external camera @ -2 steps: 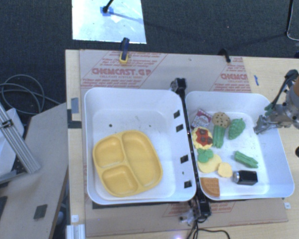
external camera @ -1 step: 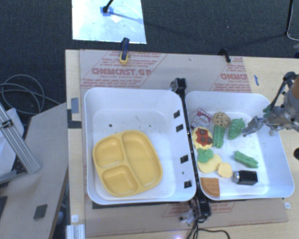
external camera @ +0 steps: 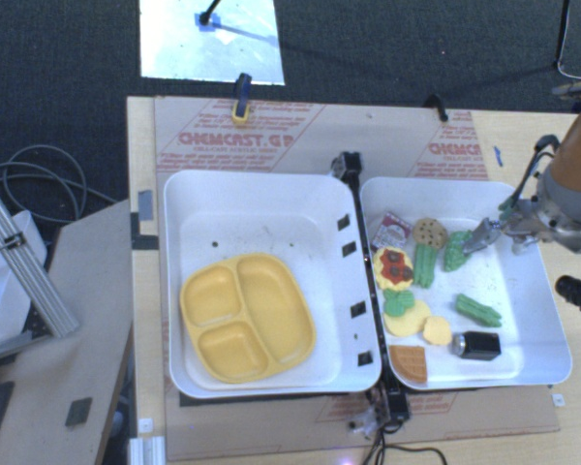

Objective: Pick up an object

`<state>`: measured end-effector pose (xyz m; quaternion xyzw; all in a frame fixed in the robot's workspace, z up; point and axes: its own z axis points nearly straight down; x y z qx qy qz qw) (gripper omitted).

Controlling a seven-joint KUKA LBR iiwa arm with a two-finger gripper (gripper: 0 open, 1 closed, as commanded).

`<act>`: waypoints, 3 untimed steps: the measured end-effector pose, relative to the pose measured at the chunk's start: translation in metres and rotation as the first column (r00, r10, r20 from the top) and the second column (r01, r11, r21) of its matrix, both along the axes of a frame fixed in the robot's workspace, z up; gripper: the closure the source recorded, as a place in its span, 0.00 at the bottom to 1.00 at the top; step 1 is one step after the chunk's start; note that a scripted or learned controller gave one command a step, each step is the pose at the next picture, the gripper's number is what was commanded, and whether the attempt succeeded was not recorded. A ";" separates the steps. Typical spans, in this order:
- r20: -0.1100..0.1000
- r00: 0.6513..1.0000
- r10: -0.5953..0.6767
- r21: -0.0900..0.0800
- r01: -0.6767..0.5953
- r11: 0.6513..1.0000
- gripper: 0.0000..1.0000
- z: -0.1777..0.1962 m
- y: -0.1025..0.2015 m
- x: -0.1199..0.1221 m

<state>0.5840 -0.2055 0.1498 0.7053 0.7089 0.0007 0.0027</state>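
The right bin (external camera: 537,303) holds several toy foods. Among them are a brown cookie (external camera: 428,231), a long green vegetable (external camera: 424,264), a small green piece (external camera: 455,253), a red and yellow pizza slice (external camera: 395,268), another green vegetable (external camera: 477,309) and a black block (external camera: 479,345). My gripper (external camera: 476,237) reaches in from the right, low over the bin's upper middle. Its tip is just right of the small green piece and may be touching it. I see nothing lifted.
A yellow divided plate (external camera: 247,316) lies in the left bin (external camera: 261,211). Along the right bin's left side sit a wrapper (external camera: 394,227), a green leafy piece (external camera: 399,302), yellow pieces (external camera: 421,325) and an orange waffle piece (external camera: 410,361). Black clips (external camera: 351,250) line the divider.
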 end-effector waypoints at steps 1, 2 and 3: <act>0.001 1.000 0.003 0.003 -0.003 1.000 0.00 -0.055 0.014 0.076; -0.009 1.000 -0.005 0.004 0.005 1.000 0.00 -0.066 0.015 0.011; -0.003 1.000 0.004 0.001 -0.004 1.000 0.00 -0.063 0.004 0.088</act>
